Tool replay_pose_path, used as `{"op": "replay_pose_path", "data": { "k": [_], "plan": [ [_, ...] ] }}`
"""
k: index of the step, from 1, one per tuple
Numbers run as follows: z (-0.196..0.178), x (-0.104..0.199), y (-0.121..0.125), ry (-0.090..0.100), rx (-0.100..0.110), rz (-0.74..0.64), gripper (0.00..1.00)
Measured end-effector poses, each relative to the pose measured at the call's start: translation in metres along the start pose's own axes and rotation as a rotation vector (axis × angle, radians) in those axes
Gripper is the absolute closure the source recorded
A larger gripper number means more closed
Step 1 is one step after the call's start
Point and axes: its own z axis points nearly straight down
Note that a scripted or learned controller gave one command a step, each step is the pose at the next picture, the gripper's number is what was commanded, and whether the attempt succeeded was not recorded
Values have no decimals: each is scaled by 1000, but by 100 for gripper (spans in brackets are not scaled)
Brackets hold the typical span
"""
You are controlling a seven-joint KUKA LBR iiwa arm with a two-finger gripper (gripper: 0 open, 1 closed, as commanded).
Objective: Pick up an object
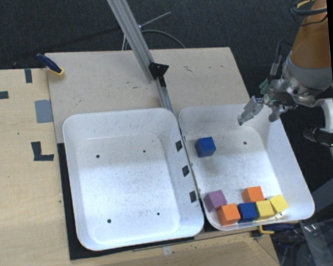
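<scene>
In the right bin [284, 154] a blue cube [205, 147] lies alone near the upper left. Along the bin's front edge sit several cubes: a purple one [214, 199], an orange one [228, 213], a blue one [248, 211], a yellow one [266, 208], another yellow one [278, 202] and an orange one [253, 194] behind them. My gripper [259, 117] hangs over the bin's upper right corner, to the right of the lone blue cube and apart from it. Its fingers are open with nothing between them.
The left bin [77, 166] stands beside the right one, with small black clips along the shared edge. A slanted metal bar [133, 34] reaches in from the top to the bins' junction. A small blue and yellow tool [50, 63] lies on the bench at the far left.
</scene>
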Motion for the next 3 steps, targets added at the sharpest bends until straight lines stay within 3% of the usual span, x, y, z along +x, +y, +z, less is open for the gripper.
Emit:
{"op": "replay_pose_path", "data": {
  "k": [1, 3],
  "plan": [
    [-10, -13, -15, 0, 0, 2, 0],
    [-35, 18, -75, 1, 0, 0, 0]
  ]
}}
